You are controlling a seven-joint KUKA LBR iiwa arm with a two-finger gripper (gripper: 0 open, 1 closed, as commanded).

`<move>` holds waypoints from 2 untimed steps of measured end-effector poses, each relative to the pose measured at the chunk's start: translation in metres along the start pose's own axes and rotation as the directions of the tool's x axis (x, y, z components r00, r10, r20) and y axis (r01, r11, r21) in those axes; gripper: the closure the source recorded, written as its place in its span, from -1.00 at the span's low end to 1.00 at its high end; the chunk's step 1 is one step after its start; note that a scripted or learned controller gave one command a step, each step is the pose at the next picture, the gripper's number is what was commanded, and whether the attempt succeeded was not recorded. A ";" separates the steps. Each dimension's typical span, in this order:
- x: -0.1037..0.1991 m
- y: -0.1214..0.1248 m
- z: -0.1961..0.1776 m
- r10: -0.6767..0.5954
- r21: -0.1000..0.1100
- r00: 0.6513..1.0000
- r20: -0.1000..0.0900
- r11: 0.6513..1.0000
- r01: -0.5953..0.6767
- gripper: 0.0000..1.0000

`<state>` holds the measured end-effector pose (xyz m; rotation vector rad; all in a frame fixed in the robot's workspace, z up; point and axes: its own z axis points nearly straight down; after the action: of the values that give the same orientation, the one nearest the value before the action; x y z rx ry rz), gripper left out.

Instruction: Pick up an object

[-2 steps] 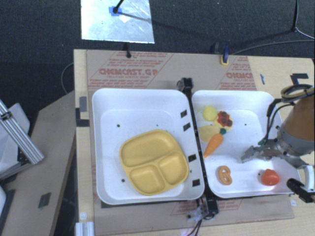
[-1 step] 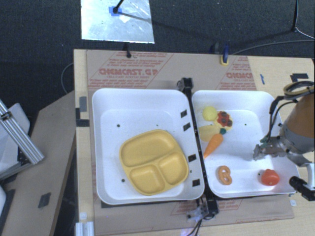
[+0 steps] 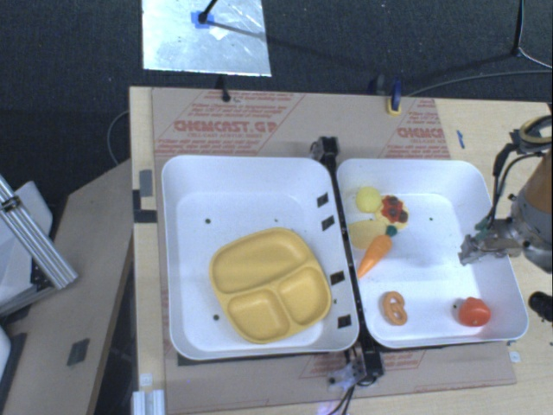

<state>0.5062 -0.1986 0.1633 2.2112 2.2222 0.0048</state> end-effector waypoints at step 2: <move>0.000 0.009 -0.089 0.000 0.000 1.000 0.000 1.000 0.000 1.00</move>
<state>0.5145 -0.1986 0.2528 2.2110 2.2228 0.0045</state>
